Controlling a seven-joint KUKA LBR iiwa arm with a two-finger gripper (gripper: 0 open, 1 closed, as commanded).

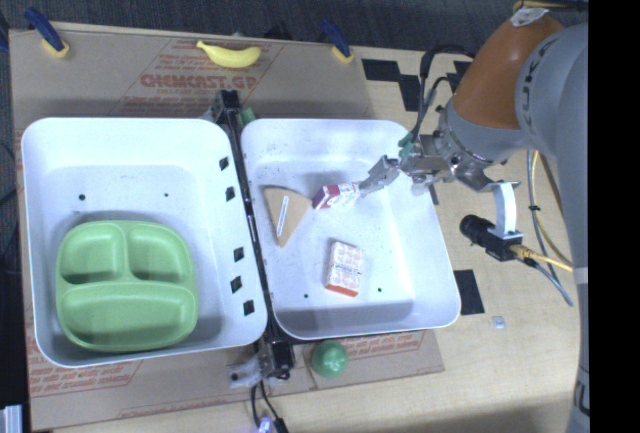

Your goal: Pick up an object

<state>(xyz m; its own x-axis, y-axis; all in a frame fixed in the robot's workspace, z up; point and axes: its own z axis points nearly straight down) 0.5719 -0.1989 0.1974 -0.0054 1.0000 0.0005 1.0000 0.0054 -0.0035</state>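
In the right bin (420, 306) lie three things: a tan wedge (280, 213) near the left wall, a red and white carton (344, 268) toward the front, and a small red and white packet (334, 195) in the middle. My gripper (370, 181) reaches in from the right at a low slant. Its tip is right at the packet's right end, and the two look to be touching. Whether the packet sits inside the grip cannot be made out at this angle.
The left bin (60, 146) holds a green divided plate (125, 281). A yellow banana (230, 52) lies on the cardboard behind the bins, and a green ball (328, 357) rests in front of the right bin. Blue clamps (47, 31) pin the cardboard's back edge.
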